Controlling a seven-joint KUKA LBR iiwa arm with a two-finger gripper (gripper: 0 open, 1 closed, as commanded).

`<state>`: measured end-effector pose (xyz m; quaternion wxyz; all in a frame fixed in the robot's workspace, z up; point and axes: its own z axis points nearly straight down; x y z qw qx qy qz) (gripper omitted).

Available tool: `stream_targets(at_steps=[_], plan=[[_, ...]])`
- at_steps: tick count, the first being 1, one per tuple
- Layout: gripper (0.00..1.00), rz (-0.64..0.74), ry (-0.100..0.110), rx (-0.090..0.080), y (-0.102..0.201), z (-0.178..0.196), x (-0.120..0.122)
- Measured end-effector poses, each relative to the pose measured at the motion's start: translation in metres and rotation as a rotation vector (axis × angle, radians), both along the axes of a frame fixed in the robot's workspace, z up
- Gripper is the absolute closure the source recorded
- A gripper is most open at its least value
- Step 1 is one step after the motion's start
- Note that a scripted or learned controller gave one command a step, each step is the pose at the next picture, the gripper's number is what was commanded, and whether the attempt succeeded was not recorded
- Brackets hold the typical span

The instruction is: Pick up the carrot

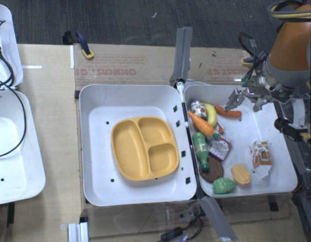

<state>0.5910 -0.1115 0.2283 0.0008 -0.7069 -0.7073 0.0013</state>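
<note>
The orange carrot (201, 124) lies slantwise at the left side of the right bin (284, 185), against a yellow banana (211, 114) and above a green bottle (200, 150). My gripper (246, 102) hangs over the bin's upper middle, to the right of and above the carrot, its fingers spread and nothing between them. One fingertip (234, 101) is just above a red sausage (229, 113). The carrot is apart from the gripper.
The right bin also holds a small can (197, 108), a purple packet (220, 148), a brown cookie (211, 171), a green lump (224, 186), a yellow waffle piece (240, 174) and a wrapped snack (260, 158). A yellow divided plate (145, 147) sits in the left bin (95, 135).
</note>
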Motion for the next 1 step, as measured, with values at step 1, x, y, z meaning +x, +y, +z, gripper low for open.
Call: stream_targets(at_steps=[1], plan=[[0.0,-0.078,-0.007,-0.005,0.0117,-0.1234,0.0601]])
